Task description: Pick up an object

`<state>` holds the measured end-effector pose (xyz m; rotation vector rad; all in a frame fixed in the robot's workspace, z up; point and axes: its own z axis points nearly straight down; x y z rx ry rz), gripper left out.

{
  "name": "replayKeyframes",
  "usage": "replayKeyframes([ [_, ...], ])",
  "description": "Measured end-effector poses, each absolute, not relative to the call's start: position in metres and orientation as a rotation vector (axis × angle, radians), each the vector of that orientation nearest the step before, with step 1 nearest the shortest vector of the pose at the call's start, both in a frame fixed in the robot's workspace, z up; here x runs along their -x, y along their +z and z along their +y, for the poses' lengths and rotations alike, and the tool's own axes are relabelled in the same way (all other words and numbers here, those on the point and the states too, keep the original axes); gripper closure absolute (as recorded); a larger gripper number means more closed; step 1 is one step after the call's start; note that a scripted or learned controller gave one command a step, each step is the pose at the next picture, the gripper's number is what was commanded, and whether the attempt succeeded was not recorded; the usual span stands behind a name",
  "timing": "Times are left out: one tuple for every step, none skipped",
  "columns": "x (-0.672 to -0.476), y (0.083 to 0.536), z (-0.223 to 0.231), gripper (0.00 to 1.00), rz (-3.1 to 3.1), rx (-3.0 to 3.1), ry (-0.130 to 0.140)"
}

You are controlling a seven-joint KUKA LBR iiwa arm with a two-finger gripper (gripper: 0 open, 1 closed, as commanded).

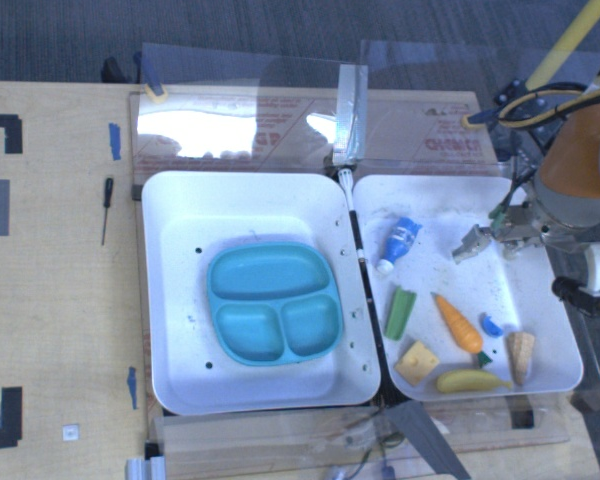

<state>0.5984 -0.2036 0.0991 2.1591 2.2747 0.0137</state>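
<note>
**Right bin: toy carrot, nearest candidate for pickup**

Right bin (540,368), centre: toy carrot (459,325), orange, lying slantwise. Likely light, rigid, smooth plastic; best taken across its thick middle. Beside the carrot: green block (400,313), banana (472,379), blue tube (398,242). Gripper (477,243) hovers above the carrot, jaws apart, holding nothing.

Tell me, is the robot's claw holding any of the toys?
No. The gripper hangs over the right bin with nothing between its fingers. The bottle and carrot lie loose in the bin.
</note>
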Motion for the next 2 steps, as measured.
replayKeyframes([
  [-0.546,0.170,-0.162,0.00,2.232,-2.206,0.007],
  [-0.486,0.088,-0.142,0.00,1.998,-2.418,0.007],
])
